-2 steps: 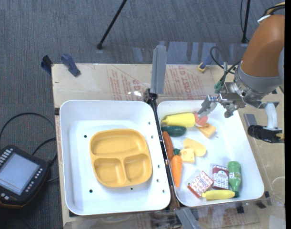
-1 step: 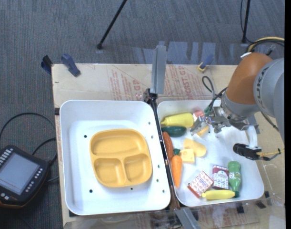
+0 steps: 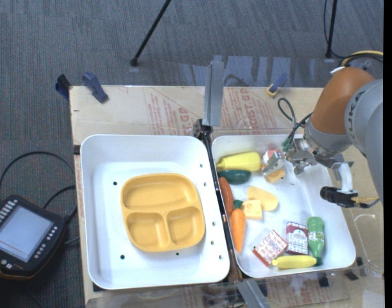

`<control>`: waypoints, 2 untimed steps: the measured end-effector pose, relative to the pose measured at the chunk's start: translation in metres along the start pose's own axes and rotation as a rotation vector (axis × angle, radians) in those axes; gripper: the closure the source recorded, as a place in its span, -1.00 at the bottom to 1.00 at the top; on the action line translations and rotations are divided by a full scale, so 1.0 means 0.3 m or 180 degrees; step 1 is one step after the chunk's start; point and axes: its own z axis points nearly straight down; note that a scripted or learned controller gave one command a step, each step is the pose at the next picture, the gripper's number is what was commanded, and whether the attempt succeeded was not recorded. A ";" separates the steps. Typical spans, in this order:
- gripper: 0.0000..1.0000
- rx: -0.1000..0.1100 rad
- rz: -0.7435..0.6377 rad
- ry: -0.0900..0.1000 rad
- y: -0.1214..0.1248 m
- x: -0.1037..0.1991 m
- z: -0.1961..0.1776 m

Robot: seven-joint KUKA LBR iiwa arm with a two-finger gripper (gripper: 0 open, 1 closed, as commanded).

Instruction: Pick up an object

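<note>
Small tan block (image 3: 276, 175) below gripper (image 3: 287, 161), beside yellow bottle (image 3: 239, 161)

A yellow tray (image 3: 162, 210) sits in a white bin (image 3: 99, 165); nearby lie an orange carrot (image 3: 238, 228) and green bottle (image 3: 315, 235).

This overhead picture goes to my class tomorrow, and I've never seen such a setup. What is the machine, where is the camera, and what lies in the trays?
One camera looks down at a slant. The grey arm with the orange band is a robot reaching in from the right; its tool hangs over the right bin, above toy food: a yellow corn cob, carrot, cheese wedge, green bottle, banana. The left bin holds a yellow divided plate. I cannot tell whether it grips anything.
</note>
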 end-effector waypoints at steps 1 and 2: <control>-1.00 0.0008 0.0252 0.0004 -0.002 0.048 0.002; 1.00 0.0015 0.0255 0.0011 -0.003 0.047 -0.026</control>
